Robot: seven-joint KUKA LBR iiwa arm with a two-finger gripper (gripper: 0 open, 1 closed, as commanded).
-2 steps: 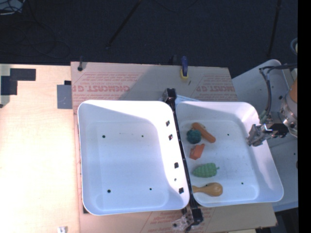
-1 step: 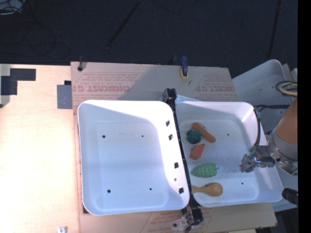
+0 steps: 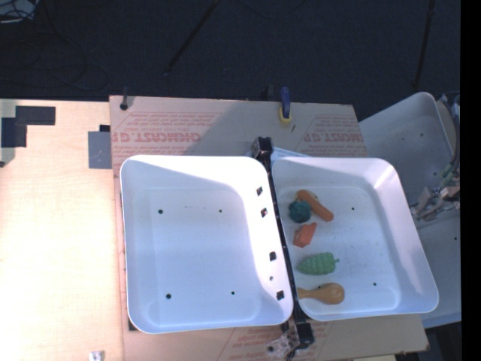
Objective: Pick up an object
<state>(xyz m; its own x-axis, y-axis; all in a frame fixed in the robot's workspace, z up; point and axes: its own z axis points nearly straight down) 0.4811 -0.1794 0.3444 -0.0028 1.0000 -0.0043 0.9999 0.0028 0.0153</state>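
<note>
Five small objects lie close to the left wall of the right bin [image 3: 391,201], with wide free floor to their right. The left bin [image 3: 188,307] stands beside it on the bench [image 3: 52,239]. From far to near: an orange piece [image 3: 316,206] touching a dark green ball [image 3: 300,212], a red-orange piece [image 3: 304,235], a bumpy green object [image 3: 316,263], a tan gourd shape [image 3: 323,293].

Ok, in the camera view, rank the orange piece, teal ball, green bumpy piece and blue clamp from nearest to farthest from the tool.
Measured from the tool, beyond the right bin's right rim:
1. orange piece, far part of the right bin.
2. teal ball, beside the orange piece, and green bumpy piece, nearer the camera: too close to call.
3. blue clamp, on the board's far edge.
</note>
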